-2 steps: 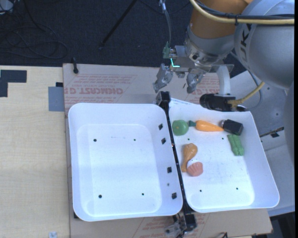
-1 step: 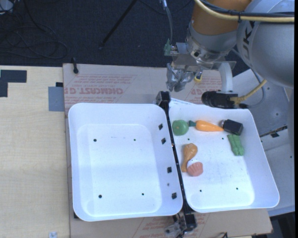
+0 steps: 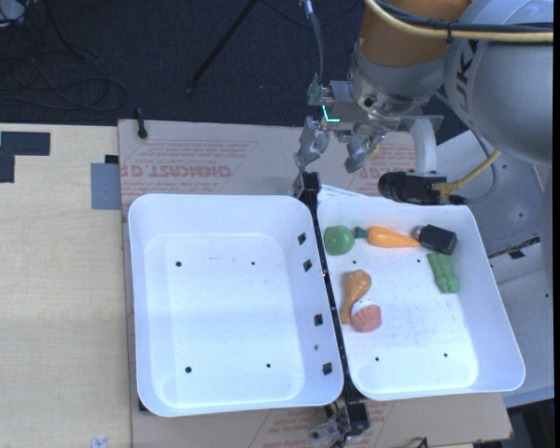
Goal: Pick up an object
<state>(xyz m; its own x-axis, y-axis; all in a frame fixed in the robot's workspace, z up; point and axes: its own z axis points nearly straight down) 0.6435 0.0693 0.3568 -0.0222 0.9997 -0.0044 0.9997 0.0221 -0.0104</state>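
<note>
Camera view: gripper (image 3: 333,149) fingers apparently apart, empty, above right bin (image 3: 490,278) far rim.

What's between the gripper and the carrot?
Nothing visible. The gripper hangs open above the far rim of the right bin; the carrot lies exposed near that rim. Green ball sits at its leafy end, black block near its tip, both beside it, not over it.

Glossy white plastic bins (image 3: 401,381)
</note>
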